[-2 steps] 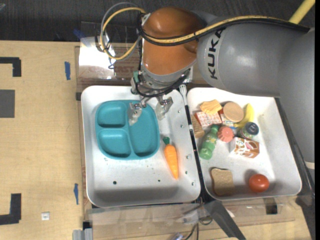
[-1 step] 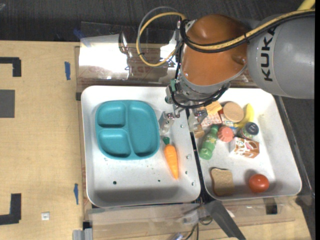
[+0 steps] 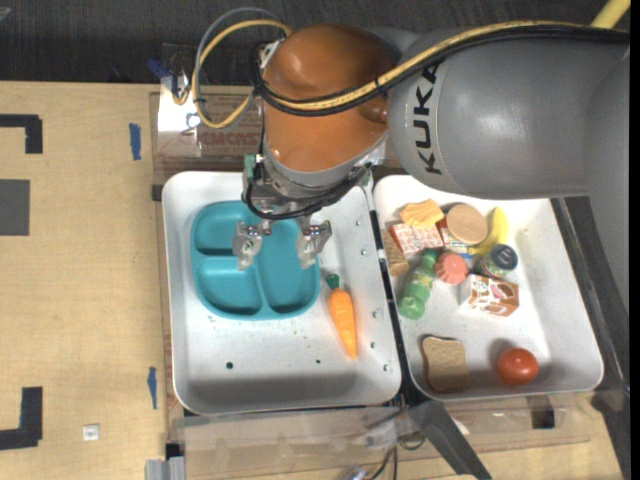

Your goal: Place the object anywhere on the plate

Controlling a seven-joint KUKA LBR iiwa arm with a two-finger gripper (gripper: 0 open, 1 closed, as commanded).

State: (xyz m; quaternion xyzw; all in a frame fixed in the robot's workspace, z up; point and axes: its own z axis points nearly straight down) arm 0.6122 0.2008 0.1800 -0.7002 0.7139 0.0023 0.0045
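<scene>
From above and at a slant, the camera view shows the grey arm point(image 3: 520, 108), orange band point(image 3: 322, 88) over its wrist, reaching from the right across two white bins set side by side on a wooden bench point(image 3: 80, 268). The gripper point(image 3: 282, 246) hangs over the teal plate point(image 3: 235, 283) in the left bin point(image 3: 200, 368), its two fingers spread wide with nothing between them; one fingertip sits over the plate's left compartments, the other over its right one. The plate is divided into three compartments, and they are bare. A carrot point(image 3: 343, 323) lies on the left bin's floor just beside the plate's right edge, its green top pointing up toward the gripper and its tip toward the bin's front wall. The right bin point(image 3: 570, 298) holds a cluster of toy foods near its back: a cheese wedge point(image 3: 420, 212), a red-and-white carton point(image 3: 415, 238), a round bun point(image 3: 466, 224), a banana point(image 3: 499, 226), a green bottle point(image 3: 415, 288), a small can point(image 3: 497, 260) and a printed packet point(image 3: 492, 295). Well apart, toward the front, lie a bread slice point(image 3: 444, 360) and a tomato point(image 3: 517, 365). Yellow and black cables point(image 3: 225, 38) loop behind the wrist.
</scene>
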